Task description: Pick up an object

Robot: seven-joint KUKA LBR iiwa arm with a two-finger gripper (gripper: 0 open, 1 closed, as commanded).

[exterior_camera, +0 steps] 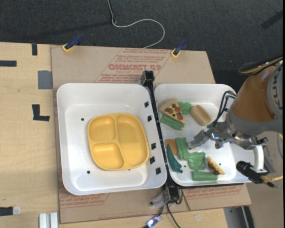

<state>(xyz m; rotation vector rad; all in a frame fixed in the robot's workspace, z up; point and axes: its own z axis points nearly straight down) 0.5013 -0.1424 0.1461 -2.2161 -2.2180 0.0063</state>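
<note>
The right bin (213, 90) holds several toy foods. At its far left lies a pizza slice (172, 110), with a tan bread roll (201, 114) beside it and a green pod (170, 122) just below. Nearer the front lie a green strip (181, 147), a teal piece (173, 160), a green leafy lump (197, 160), a green bar (204, 176) and a small brown-and-yellow piece (214, 165). My gripper (200, 140) hangs low over the bin's middle, just right of the green strip and above the leafy lump. Nothing visible is lifted.
The left bin (69, 127) bears a yellow divided plate (118, 140). A black divider (154, 127) runs between the bins. The arm's orange and grey body (256, 103) covers the right bin's right side. A thin cable (137, 25) lies behind the bins.
</note>
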